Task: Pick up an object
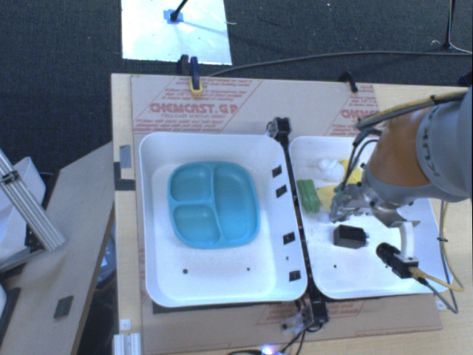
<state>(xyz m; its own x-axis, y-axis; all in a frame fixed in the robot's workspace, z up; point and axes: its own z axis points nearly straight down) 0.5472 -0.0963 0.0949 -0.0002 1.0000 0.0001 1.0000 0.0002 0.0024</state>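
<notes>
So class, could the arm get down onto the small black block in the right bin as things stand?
Probably yes: the black block lies apart on bare floor of the right bin, just below the gripper, with nothing over it.

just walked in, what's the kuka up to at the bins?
The arm is reaching in over the right bin, with its hand low among the items there. Near it lie a green block, a small black object, and something white and yellow further back. From this angle I can't see anything held by the hand. The left bin holds a blue divided plate, untouched. A pick looks underway, not yet done.
</notes>
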